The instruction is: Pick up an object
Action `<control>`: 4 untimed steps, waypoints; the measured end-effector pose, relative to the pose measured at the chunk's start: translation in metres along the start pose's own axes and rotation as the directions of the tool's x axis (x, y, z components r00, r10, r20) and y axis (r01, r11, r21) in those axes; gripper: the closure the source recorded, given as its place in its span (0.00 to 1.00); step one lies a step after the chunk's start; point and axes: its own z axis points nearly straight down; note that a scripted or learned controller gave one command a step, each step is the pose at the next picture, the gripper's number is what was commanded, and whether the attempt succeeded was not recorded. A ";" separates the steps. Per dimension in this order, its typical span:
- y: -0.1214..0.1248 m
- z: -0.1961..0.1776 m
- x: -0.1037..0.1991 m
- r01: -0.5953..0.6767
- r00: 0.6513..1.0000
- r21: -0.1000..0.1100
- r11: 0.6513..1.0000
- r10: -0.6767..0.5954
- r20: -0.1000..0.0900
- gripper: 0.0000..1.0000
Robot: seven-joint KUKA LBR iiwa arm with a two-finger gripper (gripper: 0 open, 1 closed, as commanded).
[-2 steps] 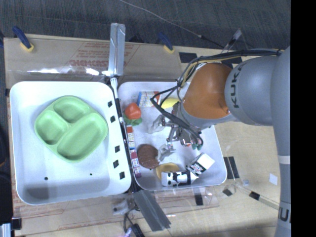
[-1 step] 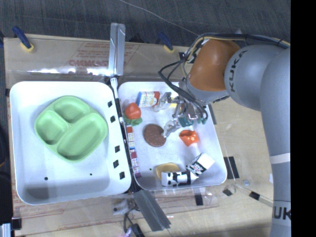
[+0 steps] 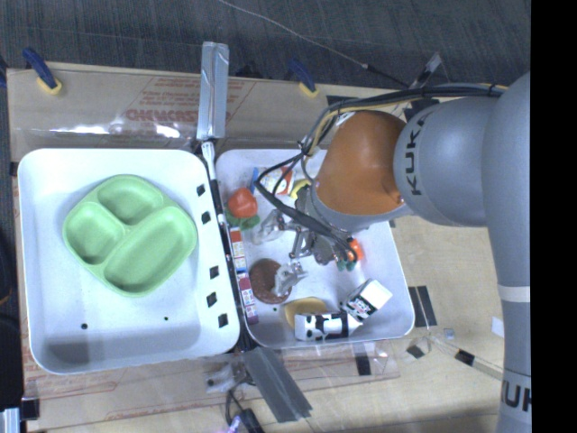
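My pincer [image 3: 290, 276] is hanging down in the right bin [image 3: 393, 258], tips right by the brown round cookie-looking thing [image 3: 263, 280]. Honestly can't tell how they're standing. A red tomato toy [image 3: 242, 204] is sitting above-left of it, a black-and-white cow toy [image 3: 322, 326] just below, and a green divided plate [image 3: 131, 233] way off left.

White capital letters reading "KUKA" ran along the grey housing of the arm [image 3: 451, 165], beside its orange band. A second partial marking, "KU", showed on the arm's lower grey section [image 3: 516, 395] at the frame's bottom. Red mirrored print lay across the cardboard sheet [image 3: 171, 102] behind the bins but was illegible. The label strip [image 3: 240, 269] on the divider between the bins was too small to read.
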 end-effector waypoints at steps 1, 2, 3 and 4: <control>-0.022 0.003 -0.065 -0.201 0.980 0.002 0.980 0.201 0.004 0.00; -0.056 0.002 -0.035 -0.070 0.998 0.002 0.998 0.070 0.004 0.00; -0.099 0.001 0.037 -0.199 0.980 0.004 0.980 0.199 0.009 0.00; -0.096 0.001 0.023 -0.362 0.932 0.002 0.932 0.362 0.007 0.00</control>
